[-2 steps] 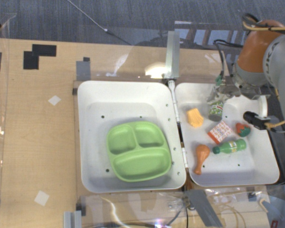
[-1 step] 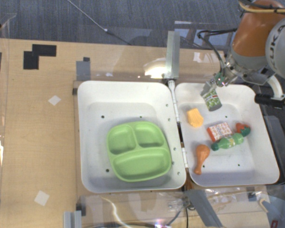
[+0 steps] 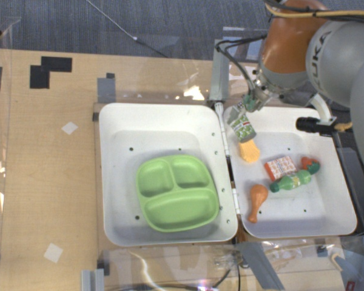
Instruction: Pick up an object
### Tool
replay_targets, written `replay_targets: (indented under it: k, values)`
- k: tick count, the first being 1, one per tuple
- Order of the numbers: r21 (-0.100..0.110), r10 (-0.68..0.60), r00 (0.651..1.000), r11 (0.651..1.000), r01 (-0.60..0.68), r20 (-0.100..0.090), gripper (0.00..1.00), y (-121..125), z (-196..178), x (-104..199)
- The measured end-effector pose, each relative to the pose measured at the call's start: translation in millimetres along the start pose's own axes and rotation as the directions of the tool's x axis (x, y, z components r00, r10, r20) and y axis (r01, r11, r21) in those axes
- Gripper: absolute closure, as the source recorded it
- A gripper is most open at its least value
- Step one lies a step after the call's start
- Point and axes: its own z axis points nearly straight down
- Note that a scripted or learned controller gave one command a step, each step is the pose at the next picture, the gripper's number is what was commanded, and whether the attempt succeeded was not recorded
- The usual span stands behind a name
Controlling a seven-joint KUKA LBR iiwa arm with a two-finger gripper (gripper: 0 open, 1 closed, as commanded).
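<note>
Pincer [image 3: 252, 103] is hanging over the far left corner of the right bin [image 3: 327, 220], and its fingers are closing on the top of a small green-and-white packet [image 3: 242, 125], which is dangling tilted just beneath it. Largest of all, the grey arm [image 3: 343, 53] with its orange band is looming to the pincer's right. Left of the pincer the left bin [image 3: 112, 180] is sitting, carrying a green divided tray [image 3: 177, 193] (well down and left). Below the pincer, inside the right bin, a green bottle-like toy [image 3: 294, 179] is lying beside a red-and-white box [image 3: 279, 165]. An orange drumstick [image 3: 256, 200] is lying lower still. Just under the packet, a yellow wedge [image 3: 250, 151] is resting. A small red piece [image 3: 308, 161] is touching the green toy's far end.
</note>
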Motion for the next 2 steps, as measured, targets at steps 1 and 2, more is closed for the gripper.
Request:
replay_targets:
  k: [1,2]
  values:
    - [-0.001,-0.137,0.991,0.991,0.137,0.001,1.00,-69.2,-45.0,30.8]
    - [0.001,-0.184,0.983,0.983,0.184,-0.001,1.00,-141.8,-16.2,52.7]
